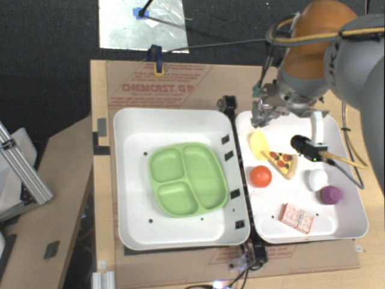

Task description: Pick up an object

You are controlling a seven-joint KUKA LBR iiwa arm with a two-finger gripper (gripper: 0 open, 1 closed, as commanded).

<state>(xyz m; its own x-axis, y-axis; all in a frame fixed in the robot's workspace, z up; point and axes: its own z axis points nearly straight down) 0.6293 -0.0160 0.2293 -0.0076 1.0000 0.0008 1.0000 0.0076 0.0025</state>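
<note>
My gripper hangs over the far left corner of the right bin, with nothing seen held in it. Just below it in the view lies a yellow banana-shaped piece, a short gap away. Beside that lie a pizza slice and a red tomato. Further right are a white egg and a small purple piece. A pink packet lies near the bin's front.
The left bin holds a green divided tray. A black-clipped ridge separates the two bins. The arm's grey and orange body looms over the right bin's far side.
</note>
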